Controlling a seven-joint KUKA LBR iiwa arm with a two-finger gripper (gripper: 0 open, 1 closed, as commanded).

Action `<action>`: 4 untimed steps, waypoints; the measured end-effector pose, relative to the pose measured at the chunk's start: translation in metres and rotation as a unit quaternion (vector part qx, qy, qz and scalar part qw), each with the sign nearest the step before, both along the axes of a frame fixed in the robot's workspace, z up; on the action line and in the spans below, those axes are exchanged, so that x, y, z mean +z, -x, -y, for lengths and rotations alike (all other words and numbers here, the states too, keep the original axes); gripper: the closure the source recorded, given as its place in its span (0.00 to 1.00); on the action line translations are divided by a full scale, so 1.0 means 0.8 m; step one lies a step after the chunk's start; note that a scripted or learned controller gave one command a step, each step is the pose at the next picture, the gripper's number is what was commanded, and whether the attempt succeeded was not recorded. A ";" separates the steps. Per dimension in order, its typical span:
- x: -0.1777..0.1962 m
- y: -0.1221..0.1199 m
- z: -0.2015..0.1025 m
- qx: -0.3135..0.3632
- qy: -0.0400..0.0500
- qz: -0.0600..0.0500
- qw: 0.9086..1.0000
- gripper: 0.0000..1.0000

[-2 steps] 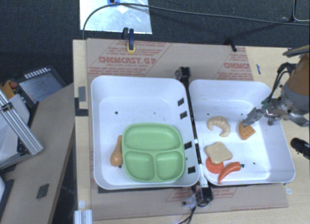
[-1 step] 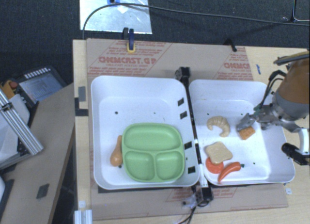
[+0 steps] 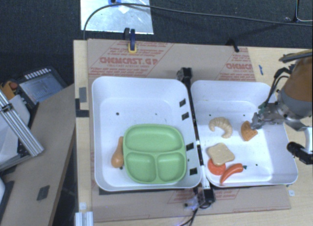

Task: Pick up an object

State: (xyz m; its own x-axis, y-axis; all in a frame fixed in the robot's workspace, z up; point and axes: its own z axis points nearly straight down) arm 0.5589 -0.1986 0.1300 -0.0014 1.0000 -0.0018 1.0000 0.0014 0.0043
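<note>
Hand (image 3: 256, 121) near right bin's (image 3: 230, 89) far edge, touching orange piece (image 3: 248, 132)

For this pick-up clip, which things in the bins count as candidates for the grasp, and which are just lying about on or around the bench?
Job in hand:
gripper, over the right bin
small orange-brown piece beside it
croissant
bread slice
tomato slice
red-orange chili
drumstick
green divided plate

Lying about:
yellow clamp
cardboard sheet
metal plate

Dark carpet floor (image 3: 39, 19), shiny metal sheet (image 3: 116, 4) at top, black cable (image 3: 205, 14) crossing it, tan bench (image 3: 166, 54) under printed cardboard, side table (image 3: 39, 137) at left
</note>
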 end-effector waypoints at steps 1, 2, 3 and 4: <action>0.060 0.008 -0.002 0.001 0.000 0.001 1.000 1.00; 0.138 0.000 0.003 0.001 0.001 0.002 1.000 1.00; 0.136 -0.002 0.003 0.002 0.000 -0.001 1.000 1.00; 0.124 0.005 -0.058 0.004 -0.002 -0.002 1.000 1.00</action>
State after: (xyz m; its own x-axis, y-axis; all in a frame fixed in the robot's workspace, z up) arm 0.5552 -0.1522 0.2290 -0.0085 1.0000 0.0014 1.0000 0.0085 0.0011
